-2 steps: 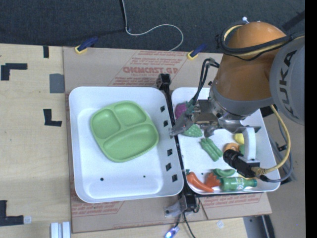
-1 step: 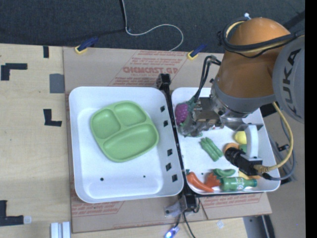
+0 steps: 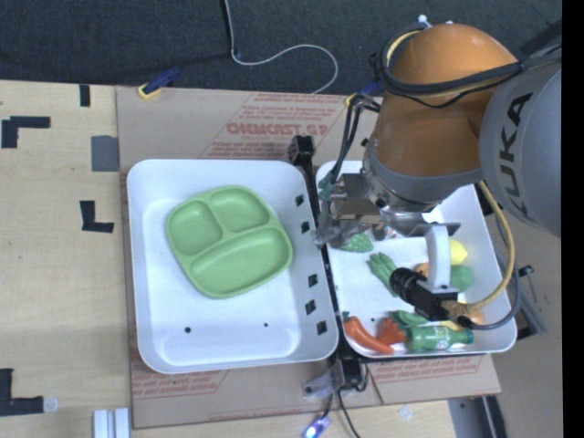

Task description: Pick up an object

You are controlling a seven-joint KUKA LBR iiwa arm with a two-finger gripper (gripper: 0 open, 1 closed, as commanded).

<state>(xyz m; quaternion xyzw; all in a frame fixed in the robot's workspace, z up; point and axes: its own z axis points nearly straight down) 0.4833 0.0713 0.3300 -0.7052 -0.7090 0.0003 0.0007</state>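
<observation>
Low over the far-left part of right bin point(image 3: 482, 219), gripper point(image 3: 347, 222), hard by the wall shared with left bin point(image 3: 155, 245); opening hidden under the wrist, so cannot tell whether wide or narrow, and nothing seen held. Right at its tip, small green toy point(image 3: 358, 242), touching or just beneath (cannot tell which); likeliest target, judging by position alone. Other candidates in the same bin: second green piece point(image 3: 381, 265) just near-right of the first, yellow toy point(image 3: 458, 253) toward the right wall, red-orange pepper point(image 3: 367, 334) and green bottle point(image 3: 440, 338) side by side along the near edge. In left bin, green divided plate point(image 3: 228, 240), flat, about centre, well apart from the gripper. Progress, as a judgement: reach into bin done, height looks right for a grasp, grasp itself unconfirmed, lift not yet done, so halfway at best. Left to do: close on one toy, raise it clear of the bin floor, keep it carried. Possible trouble: shared wall very close on the left, little room there; toy small and rounded, likely to slip or get nudged aside
</observation>
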